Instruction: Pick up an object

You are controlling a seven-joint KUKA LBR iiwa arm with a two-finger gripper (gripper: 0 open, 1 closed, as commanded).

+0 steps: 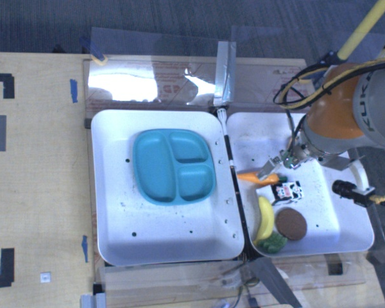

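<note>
Pale wood of the table (pixel 32 191) carries two white bins: the left bin (pixel 109 230) holds a teal divided plate (pixel 174 165), the right bin (pixel 346 230) a carrot (pixel 255 179), banana (pixel 265 218), brown round object (pixel 290 224), green item (pixel 273 242) and small black-and-white piece (pixel 288 192). The tool (pixel 273 169) sits just above the carrot (touching or not, unclear); whether it is apart or together I cannot tell.

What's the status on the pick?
End effector low in right white bin, over orange carrot. No grasp visible. Yellow banana, brown round disc, small black-and-white box crowd nearby.
</note>
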